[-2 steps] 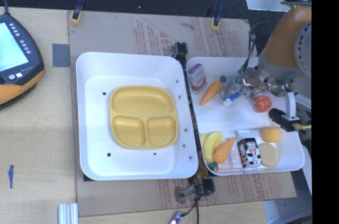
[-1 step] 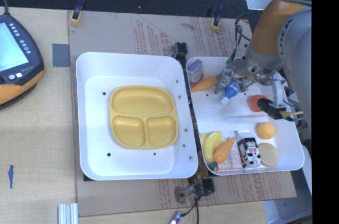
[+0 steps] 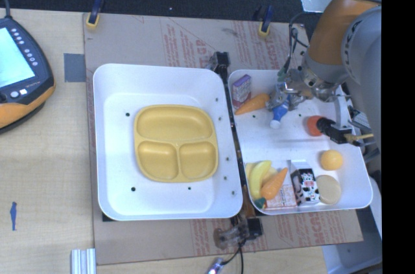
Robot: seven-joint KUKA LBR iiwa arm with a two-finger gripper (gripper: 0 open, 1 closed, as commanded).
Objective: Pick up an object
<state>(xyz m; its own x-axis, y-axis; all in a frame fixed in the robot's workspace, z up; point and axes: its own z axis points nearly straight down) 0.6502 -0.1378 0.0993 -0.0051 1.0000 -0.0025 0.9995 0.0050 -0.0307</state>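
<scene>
Two white bins are seen: in the left bin [image 3: 110,137] a yellow divided tray [image 3: 175,142]. In the right bin [image 3: 363,192], a purple-and-white carton [image 3: 241,87], two orange carrots [image 3: 251,104], a yellow banana [image 3: 258,177], a black-and-white cow-patterned carton [image 3: 305,183], a yellow ball [image 3: 331,160] and a red piece [image 3: 314,125] are noted.

A wooden bench [image 3: 45,162] carries a brown cardboard sheet [image 3: 175,39], clamped at its far edge. Two white bins sit side by side on the sheet: the left bin [image 3: 110,137] and the right bin [image 3: 353,198]. A teach pendant [image 3: 19,72] lies far left.
</scene>
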